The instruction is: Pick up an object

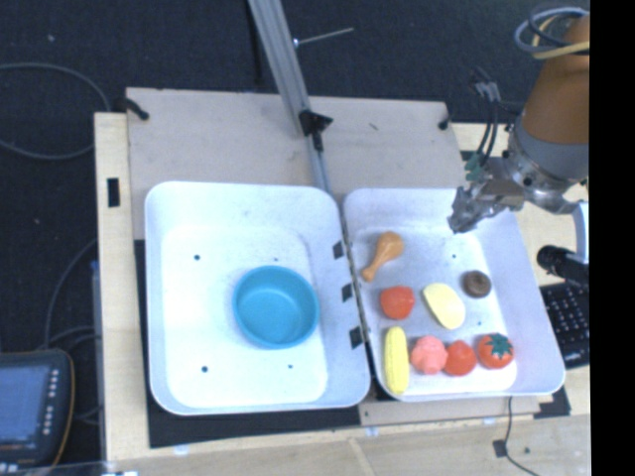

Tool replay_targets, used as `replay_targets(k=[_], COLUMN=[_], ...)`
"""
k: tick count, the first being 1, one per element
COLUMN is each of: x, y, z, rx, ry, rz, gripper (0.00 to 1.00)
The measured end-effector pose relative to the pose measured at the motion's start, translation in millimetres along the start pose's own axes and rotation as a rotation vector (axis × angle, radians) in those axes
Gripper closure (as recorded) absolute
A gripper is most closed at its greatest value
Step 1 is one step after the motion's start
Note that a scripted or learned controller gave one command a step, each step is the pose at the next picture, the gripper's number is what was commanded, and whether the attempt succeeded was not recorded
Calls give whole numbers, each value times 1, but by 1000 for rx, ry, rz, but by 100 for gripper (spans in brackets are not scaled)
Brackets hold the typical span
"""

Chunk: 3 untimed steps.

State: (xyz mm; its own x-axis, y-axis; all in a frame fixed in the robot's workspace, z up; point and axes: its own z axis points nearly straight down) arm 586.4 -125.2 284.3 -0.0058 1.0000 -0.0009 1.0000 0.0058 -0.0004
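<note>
The right bin (417,211) holds several toy foods. An orange drumstick (381,253) lies near its left wall. A red tomato (397,301), a pale yellow lemon-like piece (444,305) and a small brown piece (477,284) sit in the middle. Along the front lie a yellow corn cob (395,359), a pink piece (429,353), a red piece (459,358) and a strawberry (495,350). My gripper (464,218) hangs over the bin's back right part, above and behind the brown piece, with nothing seen between its fingers.
The left bin (179,226) holds a blue bowl (276,306). A slanted metal pole (283,62) rises behind the bins. A black keyboard (568,315) lies at the right, and a small screen (30,405) sits at the bottom left.
</note>
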Motion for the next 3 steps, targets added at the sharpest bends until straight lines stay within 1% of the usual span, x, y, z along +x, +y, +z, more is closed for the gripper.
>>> replay_targets(k=[1, 2, 3], x=[56, 104, 144], y=[-17, -40, -61], z=[14, 30, 30], rx=[1, 3, 4], ry=[1, 1, 3], rz=[-1, -1, -2], gripper=[100, 100, 100])
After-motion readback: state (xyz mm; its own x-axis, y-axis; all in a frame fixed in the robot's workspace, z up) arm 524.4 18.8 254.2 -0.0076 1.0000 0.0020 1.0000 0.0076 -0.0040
